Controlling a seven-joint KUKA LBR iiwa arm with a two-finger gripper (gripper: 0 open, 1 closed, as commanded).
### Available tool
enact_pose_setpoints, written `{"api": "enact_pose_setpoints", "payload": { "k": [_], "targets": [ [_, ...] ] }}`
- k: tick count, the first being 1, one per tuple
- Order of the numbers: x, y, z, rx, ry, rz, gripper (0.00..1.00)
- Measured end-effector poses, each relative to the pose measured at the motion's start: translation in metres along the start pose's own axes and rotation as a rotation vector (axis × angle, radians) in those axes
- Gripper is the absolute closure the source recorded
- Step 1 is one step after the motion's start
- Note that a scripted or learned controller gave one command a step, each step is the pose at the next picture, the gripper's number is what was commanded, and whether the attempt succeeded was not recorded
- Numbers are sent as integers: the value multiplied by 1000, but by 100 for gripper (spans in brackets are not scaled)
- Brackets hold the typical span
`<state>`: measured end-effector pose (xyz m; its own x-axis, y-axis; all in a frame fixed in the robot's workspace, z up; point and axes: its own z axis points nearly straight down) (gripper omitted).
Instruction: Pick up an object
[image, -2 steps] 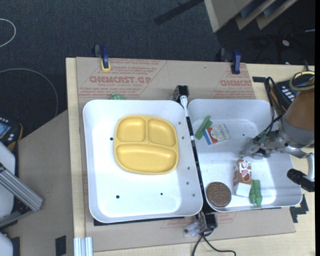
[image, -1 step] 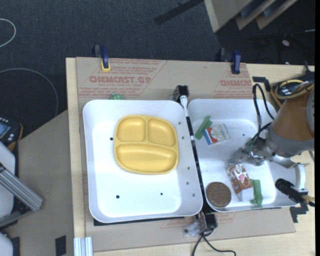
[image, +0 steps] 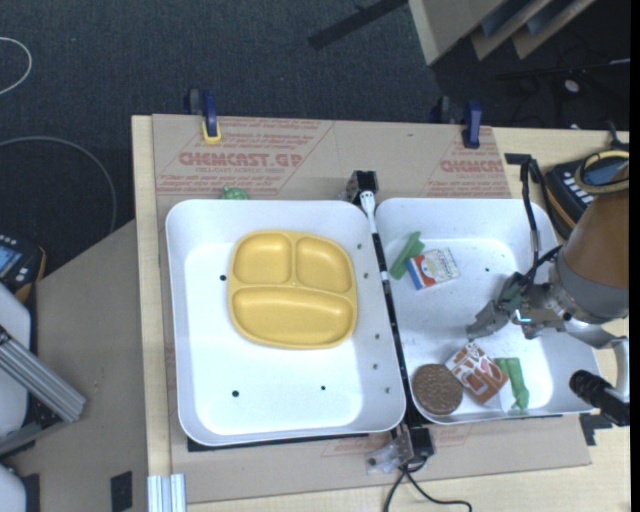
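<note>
Nearest in the right bin (image: 470, 215) lie a brown round cookie (image: 437, 388), a snack packet (image: 477, 372) and a green stick (image: 516, 381). Just beyond, the end effector (image: 497, 318) hovers over bare floor; spread or pressed together, I cannot tell. It should centre over the packet before descending; farther back lie a small carton (image: 433, 268) and another green piece (image: 405, 255).

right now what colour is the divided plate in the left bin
Yellow: the plate shows plainly in the camera view.

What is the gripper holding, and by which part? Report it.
Nothing shows between the fingers of the gripper; it hangs over bare floor of the right bin.
</note>
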<state>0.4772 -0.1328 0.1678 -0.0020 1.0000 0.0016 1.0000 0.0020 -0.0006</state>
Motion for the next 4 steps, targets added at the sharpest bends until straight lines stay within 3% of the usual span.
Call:
{"api": "enact_pose_setpoints", "payload": {
  "k": [1, 2, 3, 4],
  "targets": [
    [-2, 2, -7, -2, -2, 2, 100],
    [-2, 3, -17, -4, -3, 1, 100],
    [66, 3, -68, -6, 0, -6, 100],
    [112, 4, -234, -19, -1, -7, 100]
  ]
}}
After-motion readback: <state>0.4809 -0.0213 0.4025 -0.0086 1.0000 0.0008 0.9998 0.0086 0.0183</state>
